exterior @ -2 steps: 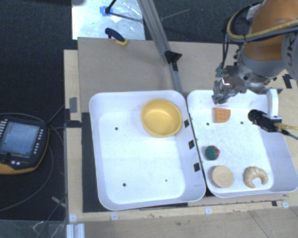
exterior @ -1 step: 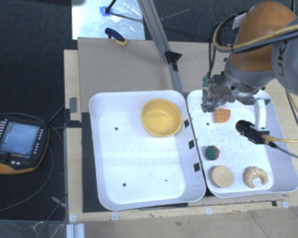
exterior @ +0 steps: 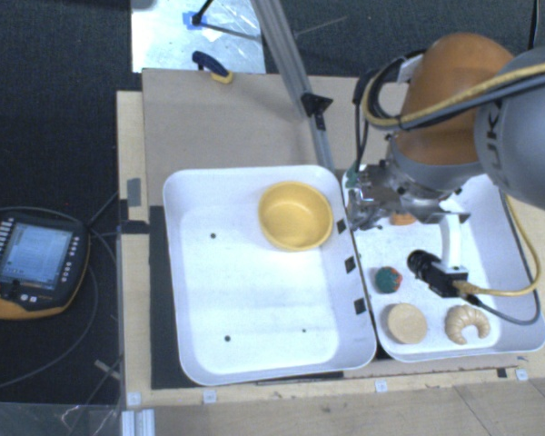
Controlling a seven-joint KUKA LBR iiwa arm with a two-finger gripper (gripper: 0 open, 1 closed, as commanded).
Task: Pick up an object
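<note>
My gripper (exterior: 365,203) hangs low over the far left corner of the right bin (exterior: 518,243), close to the wall between the two bins. A small orange object (exterior: 402,217) peeks out just right of it, mostly hidden under the wrist. Nearer the front of that bin lie a green and red ball (exterior: 388,279), a round tan biscuit (exterior: 406,323) and a croissant (exterior: 468,323). A yellow bowl (exterior: 295,214) stands upright at the back right of the left bin (exterior: 186,271).
The arm's orange band and grey body (exterior: 459,98) cover the back of the right bin. A black cylinder with a yellow cable (exterior: 433,272) juts over the bin's middle. A metal pole (exterior: 291,53) slants across the cardboard behind the bins. A teach pendant (exterior: 32,262) lies far left.
</note>
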